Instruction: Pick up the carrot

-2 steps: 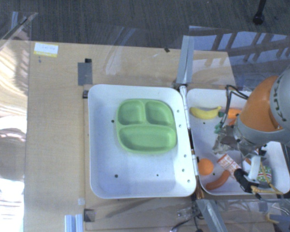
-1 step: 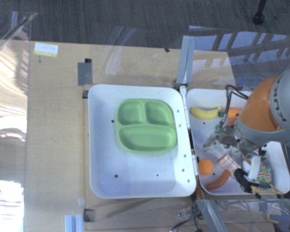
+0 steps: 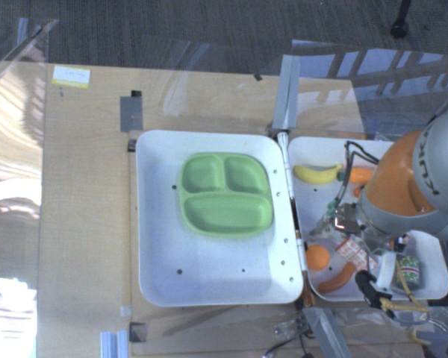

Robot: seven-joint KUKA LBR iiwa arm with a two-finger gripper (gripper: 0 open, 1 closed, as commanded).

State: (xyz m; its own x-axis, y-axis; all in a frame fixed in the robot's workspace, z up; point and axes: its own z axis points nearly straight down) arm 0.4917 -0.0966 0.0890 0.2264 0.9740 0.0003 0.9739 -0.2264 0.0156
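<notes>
The carrot [image 3: 358, 175] is a small orange piece lying near the back of the right bin [image 3: 311, 200], just right of a yellow banana [image 3: 317, 173]. The arm's orange band hides its right end. My gripper [image 3: 342, 221] hangs low over the middle of the right bin, a short way in front of the carrot and apart from it. Nothing shows in its grasp.
The left bin [image 3: 157, 259] holds a green divided plate [image 3: 226, 195]. At the front of the right bin lie an orange [image 3: 317, 257], a brown sausage [image 3: 336, 277], a red-and-white packet [image 3: 352, 251] and a green can [image 3: 408, 272]. The arm covers the bin's right half.
</notes>
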